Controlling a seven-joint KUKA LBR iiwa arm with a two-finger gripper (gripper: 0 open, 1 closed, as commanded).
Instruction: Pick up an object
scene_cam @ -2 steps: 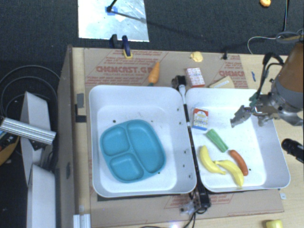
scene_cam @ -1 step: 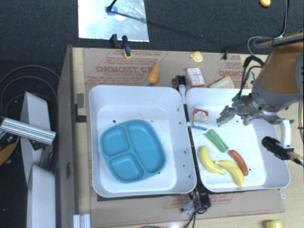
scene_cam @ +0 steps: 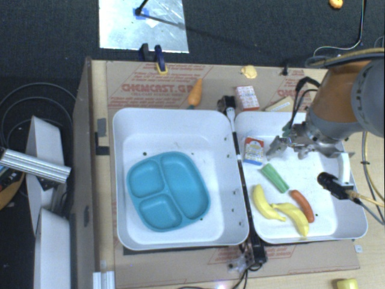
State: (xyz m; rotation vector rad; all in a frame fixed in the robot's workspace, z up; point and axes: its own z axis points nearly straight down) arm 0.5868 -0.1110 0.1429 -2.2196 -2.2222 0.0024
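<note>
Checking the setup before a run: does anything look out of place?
Yes. A carrot and a small carton lie on the bench behind the bins, not in them; an orange ball sits on the floor.

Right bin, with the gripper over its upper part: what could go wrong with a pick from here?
1. The gripper sits beside the small carton, apparently over bare bin floor; a straight descent may close on nothing.
2. The carton lies near the right bin's inner wall, so a grasp there might strike the wall.
3. The bananas and red sausage lie close together; grabbing one may push the other.
</note>
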